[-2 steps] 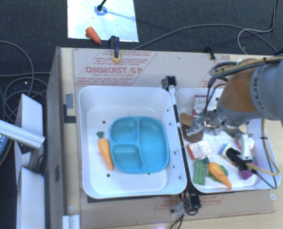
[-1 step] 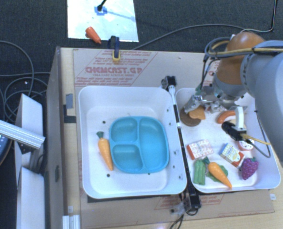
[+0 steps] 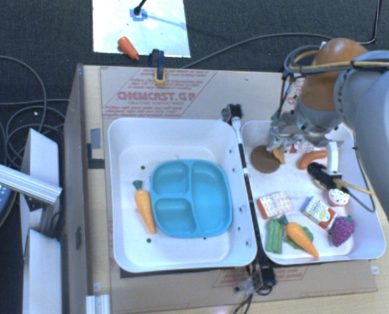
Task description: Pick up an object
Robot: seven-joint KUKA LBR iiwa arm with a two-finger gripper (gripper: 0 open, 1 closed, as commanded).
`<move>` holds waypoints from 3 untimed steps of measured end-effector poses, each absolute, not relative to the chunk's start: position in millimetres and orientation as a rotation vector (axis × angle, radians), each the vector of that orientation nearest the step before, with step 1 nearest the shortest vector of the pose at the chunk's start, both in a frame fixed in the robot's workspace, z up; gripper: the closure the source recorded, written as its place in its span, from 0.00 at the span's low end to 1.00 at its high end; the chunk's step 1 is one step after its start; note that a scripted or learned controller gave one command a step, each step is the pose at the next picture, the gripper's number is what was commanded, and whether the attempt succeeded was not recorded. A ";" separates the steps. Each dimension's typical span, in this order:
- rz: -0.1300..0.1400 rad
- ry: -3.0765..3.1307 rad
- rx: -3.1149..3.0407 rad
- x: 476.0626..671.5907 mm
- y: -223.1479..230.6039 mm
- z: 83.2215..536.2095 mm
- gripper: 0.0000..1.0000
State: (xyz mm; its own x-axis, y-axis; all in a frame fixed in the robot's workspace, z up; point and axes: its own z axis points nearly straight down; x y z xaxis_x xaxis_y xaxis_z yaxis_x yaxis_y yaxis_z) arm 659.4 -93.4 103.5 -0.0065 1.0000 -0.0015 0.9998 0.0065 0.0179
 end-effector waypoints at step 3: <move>0.000 2.221 2.219 597.4 -142.3 207.4 1.00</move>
